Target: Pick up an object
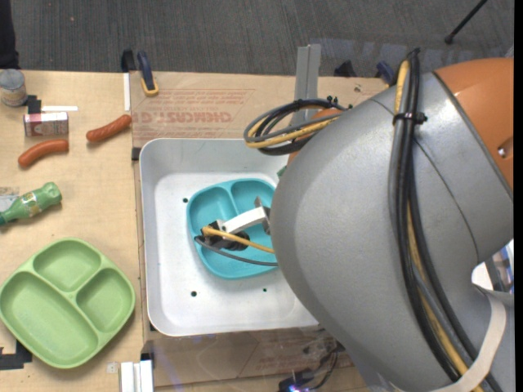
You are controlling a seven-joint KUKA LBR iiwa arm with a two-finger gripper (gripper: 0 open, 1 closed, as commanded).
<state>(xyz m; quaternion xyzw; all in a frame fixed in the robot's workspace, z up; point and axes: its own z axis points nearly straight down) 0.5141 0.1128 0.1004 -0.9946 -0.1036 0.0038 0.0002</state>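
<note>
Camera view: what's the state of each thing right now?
Teal tray: lying flat in the white bin, open side up.
Green tray: flat on the bench, left of the bin.
Two sausages: lying loose on the bench.
Green bottle: on its side.
Arm: over the bin.

A teal divided plate [225, 235] lies flat in the white bin [163, 219], near its middle; its right part is hidden by the arm; a white piece and cables overlie it.
</note>
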